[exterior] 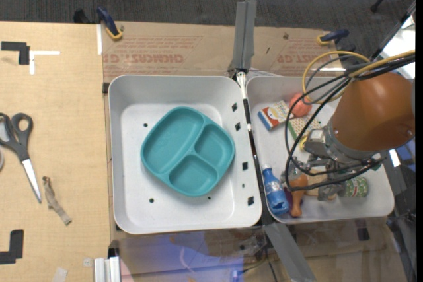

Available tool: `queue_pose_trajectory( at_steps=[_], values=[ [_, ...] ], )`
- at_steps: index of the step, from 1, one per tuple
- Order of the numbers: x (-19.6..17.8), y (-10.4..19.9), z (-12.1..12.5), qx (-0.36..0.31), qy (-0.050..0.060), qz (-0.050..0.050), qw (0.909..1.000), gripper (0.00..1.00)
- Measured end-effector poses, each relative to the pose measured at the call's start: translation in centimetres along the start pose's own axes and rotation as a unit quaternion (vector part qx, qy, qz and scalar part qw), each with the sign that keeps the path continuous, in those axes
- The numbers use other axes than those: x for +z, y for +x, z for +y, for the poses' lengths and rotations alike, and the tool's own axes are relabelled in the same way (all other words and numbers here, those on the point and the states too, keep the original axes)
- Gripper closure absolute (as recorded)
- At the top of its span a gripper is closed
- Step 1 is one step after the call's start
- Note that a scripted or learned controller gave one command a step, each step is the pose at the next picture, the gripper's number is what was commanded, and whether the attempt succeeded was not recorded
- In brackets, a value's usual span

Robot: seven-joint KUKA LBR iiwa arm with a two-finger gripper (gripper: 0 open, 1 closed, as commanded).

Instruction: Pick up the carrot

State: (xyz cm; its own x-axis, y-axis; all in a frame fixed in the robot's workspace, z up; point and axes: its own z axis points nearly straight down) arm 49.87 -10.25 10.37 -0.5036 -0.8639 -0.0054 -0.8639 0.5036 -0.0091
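We see the gripper low in the right bin, under the orange band of the arm; we cannot tell how it is set. The carrot lies just below-left of it near the bin's front wall, beside a blue bottle. Farther back sit a small red-and-white packet and a pinkish item. The left bin holds a teal divided plate. Scissors rest on the cardboard surface, far left
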Motion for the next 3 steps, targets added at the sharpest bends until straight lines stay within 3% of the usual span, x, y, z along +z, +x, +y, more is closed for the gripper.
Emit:
queue_pose_trajectory(
  at_steps=[1,2,3],
  values=[
    [-0.9,-0.2,-0.1,0.001,0.001,-0.002,1.0,1.0],
    [-8.8,-3.6,3.9,-0.215,-0.005,0.0,0.9766,1.0],
    [-24.5,-0.9,2.5,-0.166,-0.004,0.0,0.9861,1.0]
  ],
)
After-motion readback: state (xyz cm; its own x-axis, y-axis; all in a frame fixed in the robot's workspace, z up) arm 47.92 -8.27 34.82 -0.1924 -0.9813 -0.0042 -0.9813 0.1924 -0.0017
